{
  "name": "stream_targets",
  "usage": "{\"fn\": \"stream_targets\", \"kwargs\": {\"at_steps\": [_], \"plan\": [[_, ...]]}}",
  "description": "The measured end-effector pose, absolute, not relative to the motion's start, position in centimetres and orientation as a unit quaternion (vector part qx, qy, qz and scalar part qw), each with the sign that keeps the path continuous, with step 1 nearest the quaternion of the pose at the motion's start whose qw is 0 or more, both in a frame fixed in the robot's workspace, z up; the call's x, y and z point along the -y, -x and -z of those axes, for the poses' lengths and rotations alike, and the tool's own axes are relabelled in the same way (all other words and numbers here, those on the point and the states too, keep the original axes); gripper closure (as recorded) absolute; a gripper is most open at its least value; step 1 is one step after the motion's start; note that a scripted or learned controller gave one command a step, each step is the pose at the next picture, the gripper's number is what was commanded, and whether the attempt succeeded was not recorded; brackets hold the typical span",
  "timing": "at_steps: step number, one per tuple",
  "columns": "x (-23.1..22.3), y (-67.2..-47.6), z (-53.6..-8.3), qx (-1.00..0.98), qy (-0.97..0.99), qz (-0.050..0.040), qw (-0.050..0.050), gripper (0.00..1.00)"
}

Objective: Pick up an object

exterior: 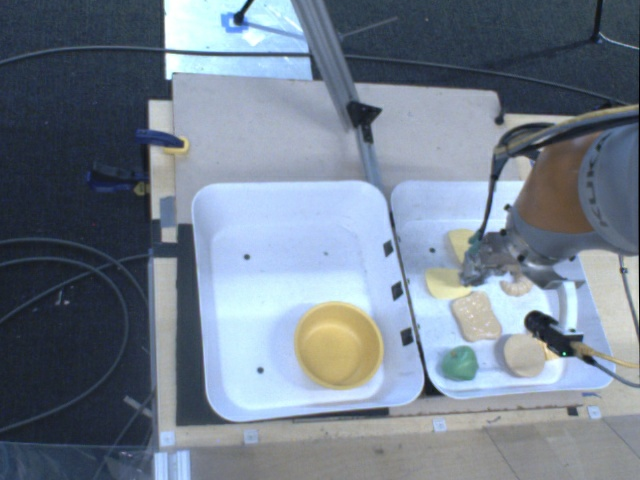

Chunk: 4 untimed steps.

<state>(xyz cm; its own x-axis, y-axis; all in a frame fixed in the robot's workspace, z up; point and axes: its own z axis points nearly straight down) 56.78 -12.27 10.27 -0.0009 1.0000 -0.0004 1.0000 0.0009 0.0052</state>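
The bench (300,118) carries two shallow white bins side by side. The left bin (250,228) is the larger item in view. It contains one yellow bowl (339,343), upright, at about 5 o'clock from the bin centre, near the front wall.

The right bin (420,208) touches the left bin along their shared wall. It holds the candidate objects for the pick, all in its front half.

The arm (585,193), grey with an orange band, enters from 3 o'clock and bends down over the right bin. The gripper (480,266) sits low near the centre of the right bin. Its finger state cannot be determined: the wrist body hides the tips, and no object is visible between them.

Objects in the right bin, by size:
- A beige cracker-like slab (476,317), at 6 o'clock from the gripper, just beside it.
- A round tan piece (523,355), at 4 o'clock from the slab, near the front wall.
- A flat yellow piece (445,284), at 8 o'clock from the gripper, touching or just beside it.
- A green round object (460,362), at 7 o'clock from the slab.
- A second yellow piece (459,242), at 11 o'clock from the gripper, partly hidden.
- A small tan piece (516,287), at 4 o'clock from the gripper.
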Motion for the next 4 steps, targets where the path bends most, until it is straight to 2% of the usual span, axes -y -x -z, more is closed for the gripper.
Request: {"fn": "stream_targets", "kwargs": {"at_steps": [2,3,4], "plan": [[12.8,-57.5,-21.7,-0.709,-0.705,-0.0015,0.002,1.0],[6.7,-57.4,-22.2,-0.711,-0.703,-0.0014,0.0,1.0],[0.8,-55.7,-22.1,-0.71,-0.704,-0.0004,0.0,1.0]]}}
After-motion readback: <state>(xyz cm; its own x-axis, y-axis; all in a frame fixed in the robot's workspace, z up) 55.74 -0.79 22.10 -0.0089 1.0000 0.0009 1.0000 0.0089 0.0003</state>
